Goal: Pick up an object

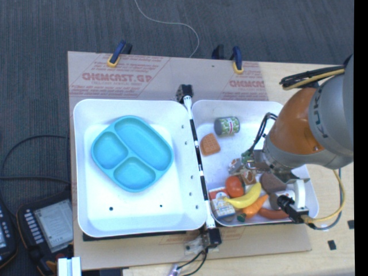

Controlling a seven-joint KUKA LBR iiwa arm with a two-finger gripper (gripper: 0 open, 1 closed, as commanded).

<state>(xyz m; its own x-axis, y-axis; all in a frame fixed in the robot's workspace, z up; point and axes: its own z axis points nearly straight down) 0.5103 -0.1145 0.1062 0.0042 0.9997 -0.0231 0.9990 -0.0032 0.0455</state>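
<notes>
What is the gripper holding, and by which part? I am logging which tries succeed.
It cannot be told. The gripper is down among the pile of toy food in the right white bin, beside the yellow plastic banana, with its tips hidden.

Glossy plastic blue tray (132,153)

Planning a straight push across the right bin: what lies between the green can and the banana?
In the camera view, bare white bin floor runs down from the green can, then the red tomato sits right against the banana.
</notes>
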